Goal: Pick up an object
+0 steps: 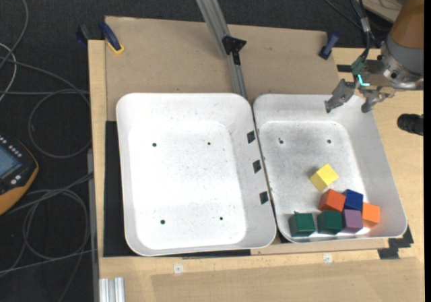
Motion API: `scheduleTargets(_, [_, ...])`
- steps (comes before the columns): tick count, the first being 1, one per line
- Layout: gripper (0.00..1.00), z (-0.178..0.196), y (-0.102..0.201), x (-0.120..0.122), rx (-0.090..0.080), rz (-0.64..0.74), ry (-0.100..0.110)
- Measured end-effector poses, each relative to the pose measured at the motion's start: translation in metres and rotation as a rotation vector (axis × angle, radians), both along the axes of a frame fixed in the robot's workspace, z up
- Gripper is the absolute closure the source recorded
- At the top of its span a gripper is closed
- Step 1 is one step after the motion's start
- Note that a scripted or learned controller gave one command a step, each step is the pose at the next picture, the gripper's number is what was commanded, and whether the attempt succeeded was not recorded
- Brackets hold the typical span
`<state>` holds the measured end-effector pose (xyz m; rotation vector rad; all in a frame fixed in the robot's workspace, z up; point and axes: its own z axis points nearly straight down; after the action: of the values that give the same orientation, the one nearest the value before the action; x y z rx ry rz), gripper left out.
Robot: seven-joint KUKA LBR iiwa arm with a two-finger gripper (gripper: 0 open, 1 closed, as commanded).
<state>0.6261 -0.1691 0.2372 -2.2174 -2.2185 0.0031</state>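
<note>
No legible text, label, brand, number or sign anywhere: none on the bins (pixel 182 108), none on the blocks (pixel 324 176), none on the surface (pixel 168 41).

Scuffed white plastic bins (pixel 135 159) on matt wooden bench (pixel 168 51).

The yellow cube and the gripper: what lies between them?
In the camera view, bare speckled floor of the right bin lies between the gripper and the yellow cube.
</note>
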Motion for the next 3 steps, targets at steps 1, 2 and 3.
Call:
scheduleTargets(1, [0.0,0.003,0.0,0.001,-0.002,0.002,-0.004])
scheduleTargets(2, [0.0,-0.044,0.005,0.007,-0.001,0.002,0.001])
scheduleTargets(3, [0.0,-0.094,0.015,0.003,0.0,0.001,0.002])
